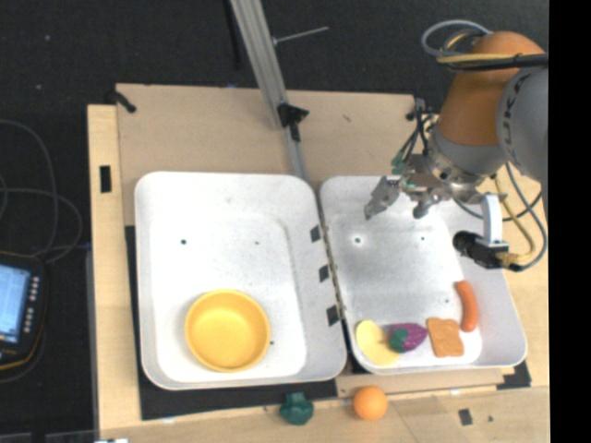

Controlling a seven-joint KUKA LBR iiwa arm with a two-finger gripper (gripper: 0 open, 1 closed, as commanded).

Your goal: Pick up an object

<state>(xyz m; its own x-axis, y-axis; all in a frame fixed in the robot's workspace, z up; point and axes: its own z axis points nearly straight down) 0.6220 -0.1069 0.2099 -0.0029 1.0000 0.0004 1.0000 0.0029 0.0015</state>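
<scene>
Open end effector (403, 200) above right bin (406, 266); toys (406, 338) well apart.

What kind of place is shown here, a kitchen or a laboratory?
Probably a robotics laboratory: a grey arm with its end effector over white bins holding toy food, and a control pendant alongside.

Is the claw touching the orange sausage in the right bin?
Apart. The camera view shows the claw at the bin's far end, with bare bin floor before the sausage.
</scene>
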